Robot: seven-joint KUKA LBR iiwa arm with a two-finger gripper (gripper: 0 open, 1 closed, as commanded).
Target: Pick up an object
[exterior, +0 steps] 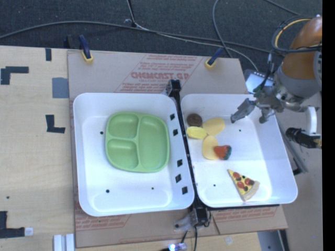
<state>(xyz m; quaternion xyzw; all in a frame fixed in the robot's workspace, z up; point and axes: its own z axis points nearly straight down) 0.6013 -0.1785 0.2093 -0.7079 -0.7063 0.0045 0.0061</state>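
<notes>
Pizza slice (243, 183) lies near right bin (277, 156) front corner, looks light, rigid, flat plastic, best pinched across crust edge; gripper (253, 112) hovers above back of bin, jaws spread wide, holding nothing

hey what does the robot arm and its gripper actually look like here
The arm is grey with an orange band above the wrist, and thin cables loop around that band. Its gripper is dark grey metal with two slim fingers splayed apart over the right white bin.
</notes>
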